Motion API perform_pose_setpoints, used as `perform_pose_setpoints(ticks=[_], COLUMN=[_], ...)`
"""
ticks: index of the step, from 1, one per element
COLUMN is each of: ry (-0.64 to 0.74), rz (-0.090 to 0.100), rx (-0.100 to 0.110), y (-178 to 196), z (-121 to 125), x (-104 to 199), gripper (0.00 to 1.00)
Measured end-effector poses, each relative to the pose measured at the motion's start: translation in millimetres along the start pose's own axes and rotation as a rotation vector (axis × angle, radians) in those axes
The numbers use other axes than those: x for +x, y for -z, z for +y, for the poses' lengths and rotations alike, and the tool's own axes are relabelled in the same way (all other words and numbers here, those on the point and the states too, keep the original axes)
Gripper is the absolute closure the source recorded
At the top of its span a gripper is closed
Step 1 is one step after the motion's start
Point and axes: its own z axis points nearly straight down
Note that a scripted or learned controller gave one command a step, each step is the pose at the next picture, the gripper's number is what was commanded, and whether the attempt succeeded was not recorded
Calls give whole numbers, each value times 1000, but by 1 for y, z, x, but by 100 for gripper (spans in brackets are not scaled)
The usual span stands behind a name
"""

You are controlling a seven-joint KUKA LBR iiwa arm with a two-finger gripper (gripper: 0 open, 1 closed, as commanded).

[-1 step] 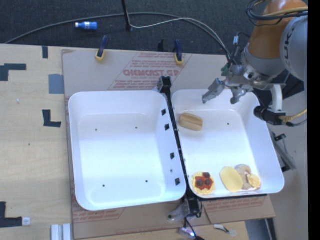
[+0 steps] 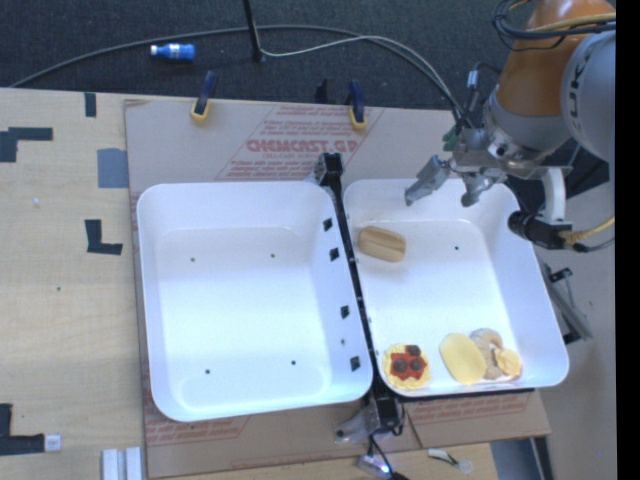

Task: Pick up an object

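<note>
Nothing's gripped yet: the gripper (image 2: 448,186) hovers spread wide, up and right of the bread roll (image 2: 381,244); next, drop onto it.

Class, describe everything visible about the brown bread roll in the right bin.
The roll is a small oblong, tan to golden brown, smooth and matte like toy bread. It lies flat on the floor of the right bin, near the far left corner by the divider, long axis across the view. Nothing touches it; the claw hovers apart, up right.

Tan roll (image 2: 381,244), white bins (image 2: 160,268)
</note>
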Motion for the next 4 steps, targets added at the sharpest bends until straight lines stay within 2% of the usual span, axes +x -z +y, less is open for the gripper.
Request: perform_pose_setpoints(ticks=[1, 3, 4], ry=[0, 1, 3], rz=[1, 0, 0], rx=[4, 0, 2], y=[-58, -159, -151], z=[-5, 1, 1], x=[10, 10, 11], gripper=[0, 0, 100])
